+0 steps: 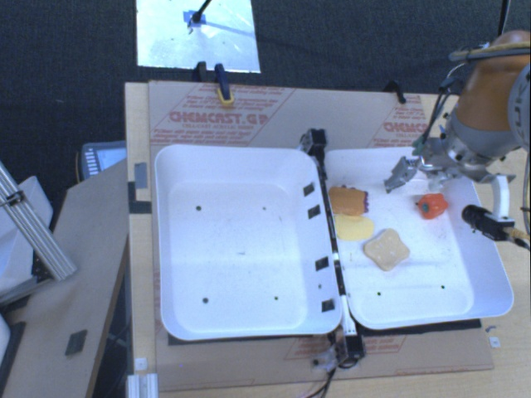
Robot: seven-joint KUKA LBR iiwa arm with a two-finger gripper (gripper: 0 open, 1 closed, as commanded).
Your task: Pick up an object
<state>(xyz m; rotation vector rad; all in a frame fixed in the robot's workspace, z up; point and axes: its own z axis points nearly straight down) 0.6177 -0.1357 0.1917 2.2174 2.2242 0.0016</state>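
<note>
Objects for picking all lie in the right bin (pixel 489 301): a toast-shaped slice (pixel 386 249) near its middle, a flat yellow piece (pixel 355 228) just beside it toward the divider, a brown and orange item (pixel 348 200) touching that yellow piece at the bin's left wall, and a small red-orange piece (pixel 431 206) farther right. The left bin (pixel 178 301) holds none of them. The gripper (pixel 404 175) hangs above the back of the right bin, between the brown item and the red-orange piece, carrying nothing; whether its fingers are spread or closed I cannot tell at this angle. The red-orange piece looks the best target, since it stands apart from its neighbours, so a straight descent centred over it should avoid nudging anything else. The flat yellow piece seems hardest to grasp.
</note>
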